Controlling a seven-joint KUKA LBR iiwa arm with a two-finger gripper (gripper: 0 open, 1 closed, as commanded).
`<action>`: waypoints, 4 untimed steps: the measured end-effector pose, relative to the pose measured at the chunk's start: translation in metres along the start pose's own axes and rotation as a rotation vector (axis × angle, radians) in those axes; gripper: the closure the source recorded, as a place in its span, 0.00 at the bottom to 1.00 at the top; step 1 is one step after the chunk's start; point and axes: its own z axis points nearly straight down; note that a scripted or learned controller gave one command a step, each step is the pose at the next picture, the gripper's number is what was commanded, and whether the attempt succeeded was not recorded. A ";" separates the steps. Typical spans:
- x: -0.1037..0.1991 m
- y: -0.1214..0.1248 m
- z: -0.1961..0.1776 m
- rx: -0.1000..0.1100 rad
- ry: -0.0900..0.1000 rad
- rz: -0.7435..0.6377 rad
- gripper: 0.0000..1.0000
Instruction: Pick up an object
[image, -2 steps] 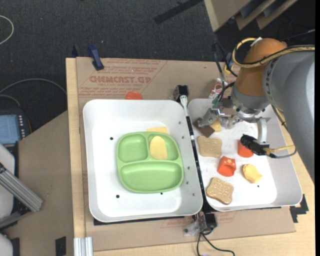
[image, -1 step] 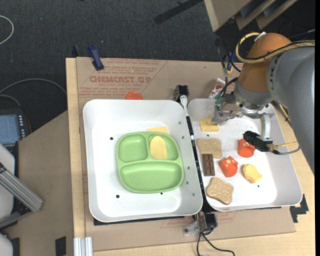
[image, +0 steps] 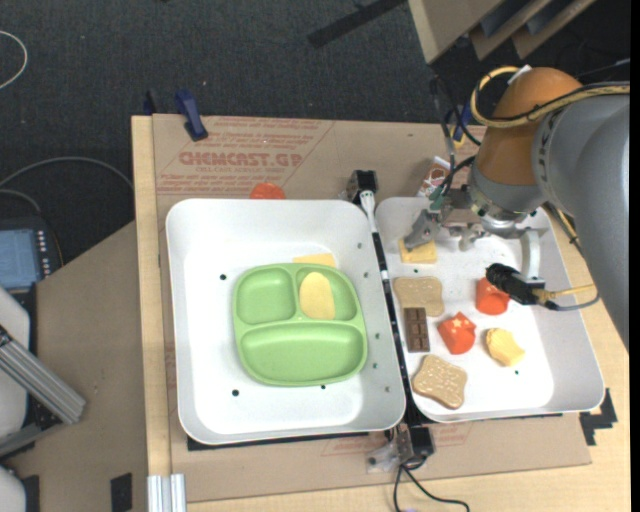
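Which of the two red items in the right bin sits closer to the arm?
The upper red piece, beside the black cable; the other red piece lies lower left, by the chocolate bar.

Claw (image: 437, 222) low over right bin (image: 570, 385), touching yellow cheese wedge (image: 420, 250); green plate (image: 297, 325) in left bin (image: 200, 300).

- The gripper (image: 440, 215) hangs over the right bin (image: 570, 385), at its far left corner.
- A cheese wedge (image: 420, 250) lies just under it.
- Toast (image: 440, 381) lies nearer the camera.
- The divided plate (image: 297, 345) sits in the left bin (image: 195, 330), left of the gripper.
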 end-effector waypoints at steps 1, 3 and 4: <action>-0.055 -0.041 0.016 0.019 0.004 0.007 0.00; -0.022 -0.074 0.014 0.016 0.007 -0.005 0.00; -0.028 -0.074 0.004 0.013 0.003 0.001 1.00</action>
